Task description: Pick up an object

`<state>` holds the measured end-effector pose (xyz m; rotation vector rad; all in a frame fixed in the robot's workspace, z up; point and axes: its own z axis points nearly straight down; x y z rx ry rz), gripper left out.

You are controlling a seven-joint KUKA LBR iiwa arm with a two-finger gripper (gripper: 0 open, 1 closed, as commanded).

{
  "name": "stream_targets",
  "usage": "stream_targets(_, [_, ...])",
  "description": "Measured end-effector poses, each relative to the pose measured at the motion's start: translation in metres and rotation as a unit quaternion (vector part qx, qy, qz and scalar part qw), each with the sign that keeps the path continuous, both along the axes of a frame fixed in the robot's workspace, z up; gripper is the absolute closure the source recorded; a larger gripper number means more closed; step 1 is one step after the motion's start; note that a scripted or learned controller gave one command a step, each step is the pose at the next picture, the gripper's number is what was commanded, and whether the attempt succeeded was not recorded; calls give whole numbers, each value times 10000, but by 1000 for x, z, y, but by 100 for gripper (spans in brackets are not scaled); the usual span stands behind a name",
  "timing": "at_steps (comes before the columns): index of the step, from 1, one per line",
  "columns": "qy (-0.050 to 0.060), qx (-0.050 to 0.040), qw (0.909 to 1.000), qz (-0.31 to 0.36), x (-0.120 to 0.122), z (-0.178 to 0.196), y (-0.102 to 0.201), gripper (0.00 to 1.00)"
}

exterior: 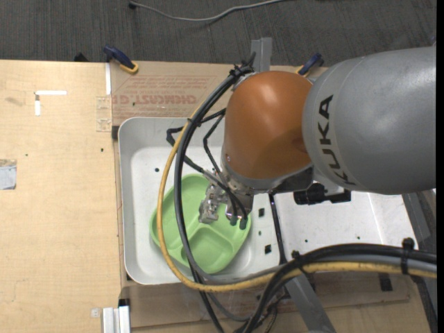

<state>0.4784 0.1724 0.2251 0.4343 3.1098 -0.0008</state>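
Green divided plastic tray (pixel 201 238) sitting in the left white bin (pixel 135 186), toward its near side. Directly under the hand (pixel 220 212), which hangs right over the tray's right half. Can't tell if it's released or clenched, too blurry.

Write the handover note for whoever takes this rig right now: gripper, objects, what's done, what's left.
Gripper: low in the left bin, directly over the green divided tray. The view does not settle whether it has hold of anything.
Objects: the green divided tray lies in the left bin, toward its near side. The right bin sits beside it, partly under the arm.
Done: arm brought down to the tray.
Left: confirm a grasp, then lift the tray clear of the bin. No lift is evident yet.
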Motion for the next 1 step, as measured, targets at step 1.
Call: stream_targets(1, [2,-4,9901,-1405,15,-12,56,100])
